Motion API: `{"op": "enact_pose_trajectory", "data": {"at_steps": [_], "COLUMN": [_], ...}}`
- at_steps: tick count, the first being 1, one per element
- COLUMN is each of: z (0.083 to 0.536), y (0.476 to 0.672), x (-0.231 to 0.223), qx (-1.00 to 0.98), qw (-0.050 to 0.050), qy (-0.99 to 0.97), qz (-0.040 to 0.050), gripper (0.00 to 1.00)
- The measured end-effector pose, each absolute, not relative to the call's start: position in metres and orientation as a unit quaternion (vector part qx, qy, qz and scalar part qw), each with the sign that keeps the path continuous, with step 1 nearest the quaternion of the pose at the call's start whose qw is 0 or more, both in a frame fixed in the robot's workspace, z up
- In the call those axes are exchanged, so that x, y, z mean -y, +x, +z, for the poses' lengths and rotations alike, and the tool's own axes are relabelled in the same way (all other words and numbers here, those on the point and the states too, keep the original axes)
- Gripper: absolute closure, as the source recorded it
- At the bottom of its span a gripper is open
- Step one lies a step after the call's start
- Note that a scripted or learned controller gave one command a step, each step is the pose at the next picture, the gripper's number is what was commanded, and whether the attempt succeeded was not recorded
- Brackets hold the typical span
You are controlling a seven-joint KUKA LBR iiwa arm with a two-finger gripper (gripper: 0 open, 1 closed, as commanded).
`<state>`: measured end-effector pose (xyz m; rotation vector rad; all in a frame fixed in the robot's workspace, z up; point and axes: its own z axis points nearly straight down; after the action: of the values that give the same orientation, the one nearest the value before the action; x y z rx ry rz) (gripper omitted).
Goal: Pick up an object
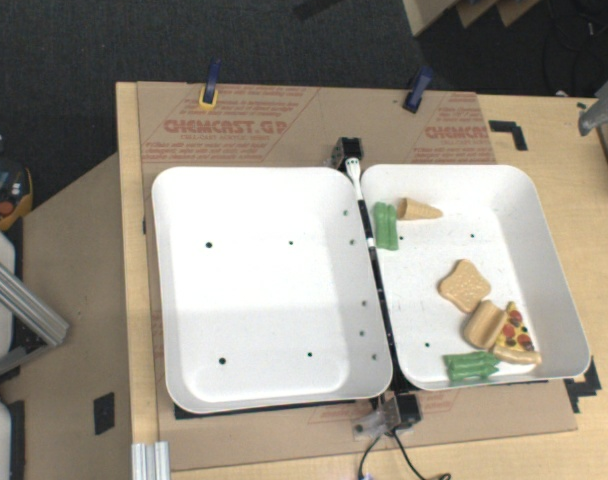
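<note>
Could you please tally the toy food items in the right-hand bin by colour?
Green: 2, a green stick and a leafy green piece
Tan or brown: 3, a cone, a toast slice, a bread roll
Multicoloured: 1, a pizza slice
Total: 6

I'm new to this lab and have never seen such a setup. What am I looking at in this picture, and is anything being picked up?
One fixed camera looks down at a slant on a bench covered with brown board. Two shallow white bins sit side by side: the left bin and the right bin. The right bin holds toy food: a green stick and a small cone near its top left, a toast slice, a bread roll, a pizza slice and a green leafy piece near its lower edge. All lie loose in the bin; nothing is held.
</note>
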<state>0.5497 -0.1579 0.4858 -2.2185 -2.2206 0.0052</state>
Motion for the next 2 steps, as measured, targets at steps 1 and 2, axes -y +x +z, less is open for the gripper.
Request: {"op": "enact_pose_trajectory", "data": {"at_steps": [1, 2], "z": [0.5366, 0.5461], "y": [0.5393, 0.5401], "x": [0.1092, 0.1097], "qx": [0.708, 0.708], "qw": [-0.003, -0.004], "qy": [-0.707, -0.707], "qz": [-0.0012, -0.0016], "gripper": [0.00, 1.00]}}
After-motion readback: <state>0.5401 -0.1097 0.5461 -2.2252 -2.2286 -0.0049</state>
